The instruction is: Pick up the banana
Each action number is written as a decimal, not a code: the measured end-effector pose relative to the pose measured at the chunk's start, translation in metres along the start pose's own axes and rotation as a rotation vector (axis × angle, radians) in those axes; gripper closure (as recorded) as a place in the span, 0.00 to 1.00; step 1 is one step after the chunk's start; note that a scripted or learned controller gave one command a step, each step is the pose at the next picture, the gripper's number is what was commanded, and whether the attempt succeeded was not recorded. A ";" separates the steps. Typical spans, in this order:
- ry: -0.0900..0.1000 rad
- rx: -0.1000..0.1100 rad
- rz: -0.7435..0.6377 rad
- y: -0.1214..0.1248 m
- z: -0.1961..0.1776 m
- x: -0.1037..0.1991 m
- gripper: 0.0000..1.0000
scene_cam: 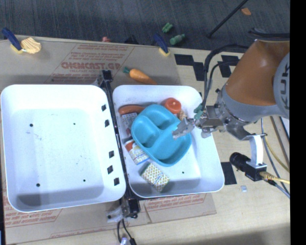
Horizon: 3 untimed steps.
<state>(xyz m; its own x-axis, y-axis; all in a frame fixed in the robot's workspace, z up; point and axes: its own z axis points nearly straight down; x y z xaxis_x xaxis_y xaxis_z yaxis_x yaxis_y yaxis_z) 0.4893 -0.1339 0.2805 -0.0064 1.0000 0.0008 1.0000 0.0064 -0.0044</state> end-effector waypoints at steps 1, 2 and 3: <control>0.000 0.000 -0.382 -0.013 0.055 0.060 0.00; -0.001 0.001 -0.413 -0.012 0.090 0.133 0.00; -0.002 -0.002 -0.663 -0.012 0.055 0.194 0.00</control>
